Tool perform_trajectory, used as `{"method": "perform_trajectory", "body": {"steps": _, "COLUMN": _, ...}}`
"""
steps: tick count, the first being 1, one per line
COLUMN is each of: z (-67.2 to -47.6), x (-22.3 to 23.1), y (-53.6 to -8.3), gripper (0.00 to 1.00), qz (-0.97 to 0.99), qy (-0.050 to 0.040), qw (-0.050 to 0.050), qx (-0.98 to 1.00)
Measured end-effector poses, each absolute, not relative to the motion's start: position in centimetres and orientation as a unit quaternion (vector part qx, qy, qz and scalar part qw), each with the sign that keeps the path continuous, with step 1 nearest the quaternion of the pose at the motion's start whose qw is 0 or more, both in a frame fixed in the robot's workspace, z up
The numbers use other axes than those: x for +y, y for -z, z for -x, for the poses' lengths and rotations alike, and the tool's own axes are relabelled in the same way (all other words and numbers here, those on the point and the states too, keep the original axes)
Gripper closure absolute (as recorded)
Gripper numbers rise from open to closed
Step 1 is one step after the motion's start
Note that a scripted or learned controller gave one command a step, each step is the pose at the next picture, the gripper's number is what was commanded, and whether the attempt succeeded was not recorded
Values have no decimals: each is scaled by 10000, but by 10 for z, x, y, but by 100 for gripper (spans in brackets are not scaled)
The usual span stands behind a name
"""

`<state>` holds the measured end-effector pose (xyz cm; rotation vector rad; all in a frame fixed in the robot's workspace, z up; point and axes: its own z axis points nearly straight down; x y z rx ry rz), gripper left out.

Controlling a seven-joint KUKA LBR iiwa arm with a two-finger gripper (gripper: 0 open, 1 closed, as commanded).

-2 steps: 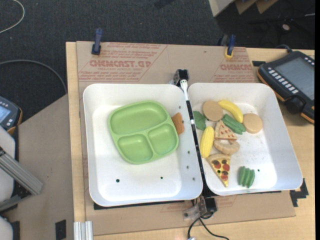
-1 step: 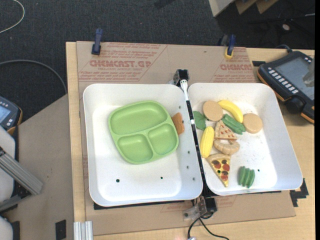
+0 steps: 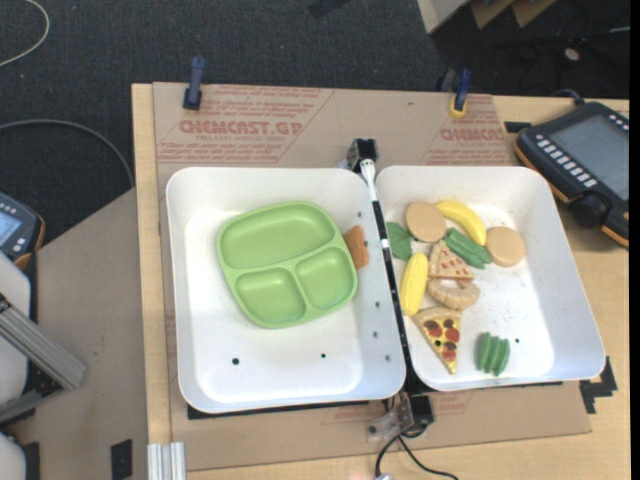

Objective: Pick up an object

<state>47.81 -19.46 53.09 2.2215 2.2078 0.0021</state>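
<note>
Worktop (image 3: 150, 268): a board with red print, in the middle of the frame, carrying two white bins that touch side by side.
Clamps: a blue one (image 3: 193, 82) at the upper left edge of the board, a blue and yellow one (image 3: 460, 92) at the upper right edge.
Left bin (image 3: 200, 363): left of centre; it holds a green tray and one orange piece.
Tray (image 3: 287, 263): light green, three compartments, lying flat and a little turned, in the middle of the left bin.
Orange piece (image 3: 356, 247): just beside the right edge of the tray, near the wall between the bins.
Right bin (image 3: 560, 298): right of centre; the toy food lies in its left half.
Toy food, upper part: green leaf (image 3: 399, 239), round cookie (image 3: 425, 221), banana (image 3: 462, 219), green pods (image 3: 467, 248), second cookie (image 3: 505, 246).
Toy food, middle: yellow corn (image 3: 413, 283) close to the left wall, pizza slice (image 3: 449, 264), bread piece (image 3: 452, 293).
Toy food, lower part: second pizza slice (image 3: 441, 336), green beans (image 3: 492, 352) a little apart to the right.
Pendant (image 3: 585, 163): dark, at the right edge of the frame.
Pincer: I cannot tell its state.
</note>
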Motion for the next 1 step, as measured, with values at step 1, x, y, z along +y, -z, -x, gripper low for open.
{"method": "perform_trajectory", "body": {"steps": 1, "z": -479, "x": -201, "y": -473, "gripper": 100, "qz": -7078, "qy": 12, "qw": -14, "qx": 7064}}
